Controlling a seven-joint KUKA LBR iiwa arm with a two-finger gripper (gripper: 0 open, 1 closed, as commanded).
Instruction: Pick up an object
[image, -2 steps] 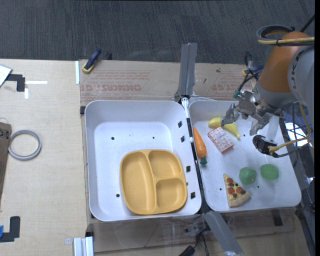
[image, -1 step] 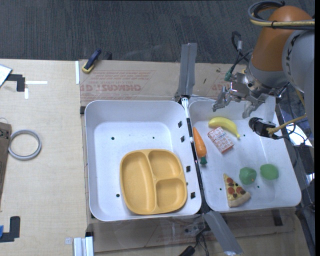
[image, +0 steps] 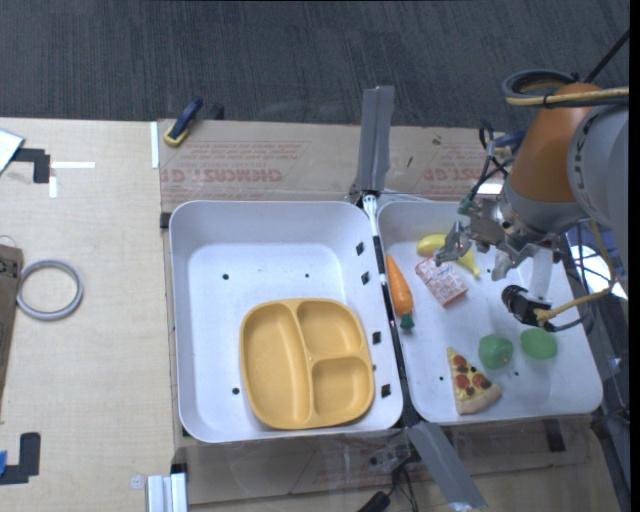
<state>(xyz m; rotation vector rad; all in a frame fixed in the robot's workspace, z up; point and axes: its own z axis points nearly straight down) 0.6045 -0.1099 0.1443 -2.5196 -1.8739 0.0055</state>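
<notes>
- View-left of gripper (image: 478, 250): banana (image: 432, 244) & pink packet (image: 441, 281) crowd in close, poss. touching it; hard to tell.
- Further that way: carrot (image: 399, 287) lies along the bin wall (image: 378, 262).
- View-below gripper: bare floor strip, then two green pcs (image: 495, 350) (image: 538, 344) & pizza slice (image: 470, 382).
- Beyond the wall: yellow plate (image: 300, 365) takes the left bin's (image: 182, 300) near half; far half open.

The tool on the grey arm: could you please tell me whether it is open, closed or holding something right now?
Tool: open, holding nothing, poised beside the yellow toy banana.
</notes>
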